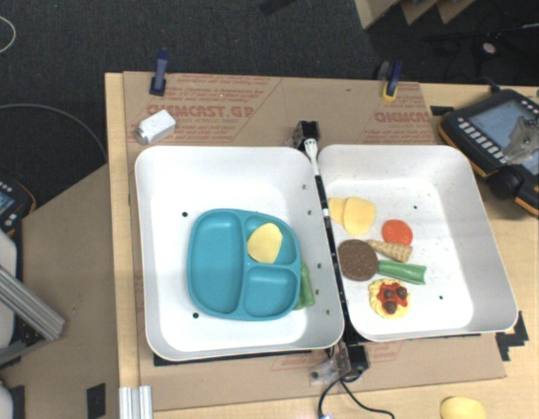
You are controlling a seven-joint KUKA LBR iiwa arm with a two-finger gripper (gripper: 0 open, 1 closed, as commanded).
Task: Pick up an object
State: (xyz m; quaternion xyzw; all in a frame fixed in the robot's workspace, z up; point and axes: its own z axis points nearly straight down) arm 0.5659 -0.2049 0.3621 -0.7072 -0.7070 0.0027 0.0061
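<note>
Two bins of toy food, and the pick looks not yet begun.

On the brown cardboard-topped tabletop, the left shallow white plastic bin holds a teal divided plastic tray with a pale yellow round piece in its upper right compartment. The right shallow white bin carries the rest: a yellow lumpy piece, a brown disc, a green pod, a red-orange round piece. Everything lies unlifted, so choosing, grasping and lifting all remain; I cannot tell how the jaws stand.
</note>
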